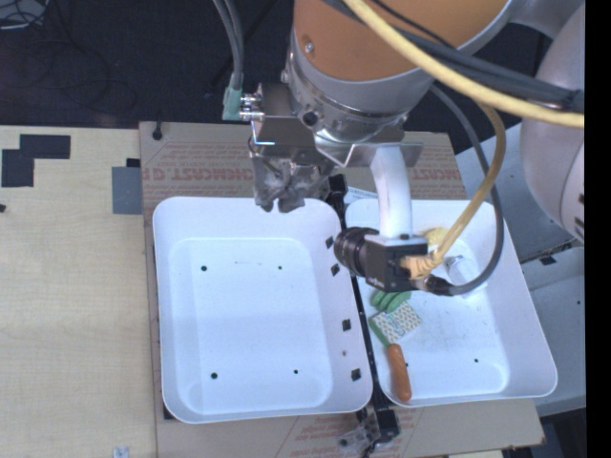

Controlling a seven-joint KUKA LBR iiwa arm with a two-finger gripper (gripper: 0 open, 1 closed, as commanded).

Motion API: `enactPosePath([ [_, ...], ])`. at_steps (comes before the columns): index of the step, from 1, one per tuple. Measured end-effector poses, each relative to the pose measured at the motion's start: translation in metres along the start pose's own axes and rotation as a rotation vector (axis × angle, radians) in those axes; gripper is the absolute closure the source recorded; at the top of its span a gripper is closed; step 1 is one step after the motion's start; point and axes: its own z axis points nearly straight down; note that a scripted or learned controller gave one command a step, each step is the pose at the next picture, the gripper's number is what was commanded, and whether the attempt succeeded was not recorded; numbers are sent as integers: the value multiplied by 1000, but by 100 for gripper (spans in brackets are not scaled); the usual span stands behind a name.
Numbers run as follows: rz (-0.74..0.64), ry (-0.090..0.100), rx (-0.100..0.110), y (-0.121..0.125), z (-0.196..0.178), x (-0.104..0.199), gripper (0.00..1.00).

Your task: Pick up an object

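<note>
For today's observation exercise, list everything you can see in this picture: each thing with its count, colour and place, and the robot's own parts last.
white bins: two, white, side by side on the bench
carrot-like stick: one, orange, right bin, near the front
patterned piece: one, pale with dots, right bin, just behind the orange stick
green item: one, green, right bin, partly under the arm's fitting
yellow item: one, yellow, right bin, behind the cable
cardboard sheet: one, brown, under the bins
arm: one, grey with orange band, above the bins
gripper: one, grey, over the left bin's back edge

Red mirrored lettering on the cardboard sheet (205,165) under the bins (too reversed and faint to read).
</note>
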Motion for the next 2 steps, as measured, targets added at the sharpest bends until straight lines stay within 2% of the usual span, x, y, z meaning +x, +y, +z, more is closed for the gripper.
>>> enactPosePath([
  [1,1,-3,3,0,1,-2,0],
  [2,8,-3,0,78,2,-3,0],
])
